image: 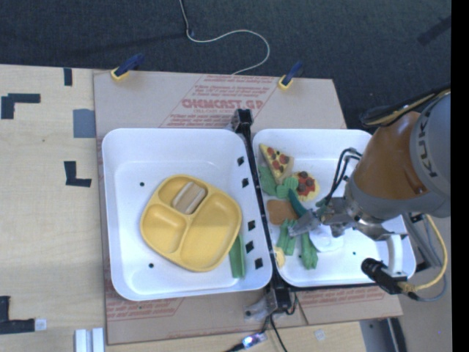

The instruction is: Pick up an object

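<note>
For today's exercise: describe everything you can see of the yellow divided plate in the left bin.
The round yellow divided plate, seemingly smooth plastic, lies flat near the middle of the left shallow white bin. Raised ridges split it into three compartments. The upper compartment holds a small tan slab-shaped piece; the other two look bare. A green stick-shaped item lies along its lower right rim, apparently touching it.
</note>
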### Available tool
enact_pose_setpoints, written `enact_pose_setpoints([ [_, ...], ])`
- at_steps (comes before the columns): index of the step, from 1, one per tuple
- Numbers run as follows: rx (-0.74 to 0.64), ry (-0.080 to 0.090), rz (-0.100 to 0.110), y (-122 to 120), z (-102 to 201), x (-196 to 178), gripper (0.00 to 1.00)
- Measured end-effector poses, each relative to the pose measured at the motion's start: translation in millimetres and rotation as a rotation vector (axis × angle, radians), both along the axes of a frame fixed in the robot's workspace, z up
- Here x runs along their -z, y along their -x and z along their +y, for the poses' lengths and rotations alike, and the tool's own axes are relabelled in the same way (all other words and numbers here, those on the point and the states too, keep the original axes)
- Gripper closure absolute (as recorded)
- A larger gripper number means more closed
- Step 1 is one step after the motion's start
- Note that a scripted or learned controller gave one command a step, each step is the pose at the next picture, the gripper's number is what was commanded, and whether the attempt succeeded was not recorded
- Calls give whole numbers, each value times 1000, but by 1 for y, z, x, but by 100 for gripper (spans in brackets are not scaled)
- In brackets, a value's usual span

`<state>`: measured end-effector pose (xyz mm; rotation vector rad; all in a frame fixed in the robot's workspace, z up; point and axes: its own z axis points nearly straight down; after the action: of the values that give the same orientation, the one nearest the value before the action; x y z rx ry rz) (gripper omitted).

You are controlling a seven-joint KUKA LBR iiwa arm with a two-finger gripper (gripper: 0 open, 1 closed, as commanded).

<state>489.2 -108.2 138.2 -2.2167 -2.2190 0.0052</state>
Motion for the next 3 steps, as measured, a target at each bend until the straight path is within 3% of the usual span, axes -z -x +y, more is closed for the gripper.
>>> enact_pose_setpoints([
  [1, 1, -1, -3, 0, 1, 52, 0],
  [2, 1, 2, -11, -2, 0, 37, 100],
  [3, 1, 1, -7, 6, -3, -11, 100],
])
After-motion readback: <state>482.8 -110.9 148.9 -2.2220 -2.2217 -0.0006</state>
